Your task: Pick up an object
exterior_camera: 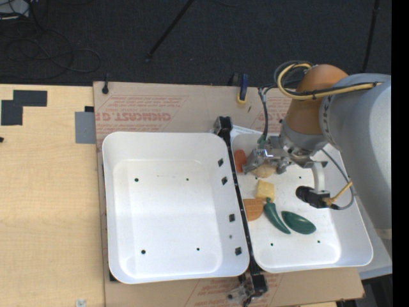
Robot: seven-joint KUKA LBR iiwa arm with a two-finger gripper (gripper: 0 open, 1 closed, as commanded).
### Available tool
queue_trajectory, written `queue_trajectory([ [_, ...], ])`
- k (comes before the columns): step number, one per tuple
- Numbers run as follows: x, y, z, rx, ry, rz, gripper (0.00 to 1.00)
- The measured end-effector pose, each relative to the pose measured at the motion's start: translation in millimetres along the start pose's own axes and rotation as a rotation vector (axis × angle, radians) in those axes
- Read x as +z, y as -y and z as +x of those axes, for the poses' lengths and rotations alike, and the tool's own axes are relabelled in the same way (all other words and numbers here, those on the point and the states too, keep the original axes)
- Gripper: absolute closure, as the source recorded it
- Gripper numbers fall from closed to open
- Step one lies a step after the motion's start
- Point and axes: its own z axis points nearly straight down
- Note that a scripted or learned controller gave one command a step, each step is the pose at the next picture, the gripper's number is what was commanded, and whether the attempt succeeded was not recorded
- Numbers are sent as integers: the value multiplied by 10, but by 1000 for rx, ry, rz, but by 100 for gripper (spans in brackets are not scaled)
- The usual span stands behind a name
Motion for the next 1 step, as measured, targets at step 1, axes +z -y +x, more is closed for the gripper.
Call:
queue_trajectory([
  [1,-87,35,-41,4,0,10,100],
])
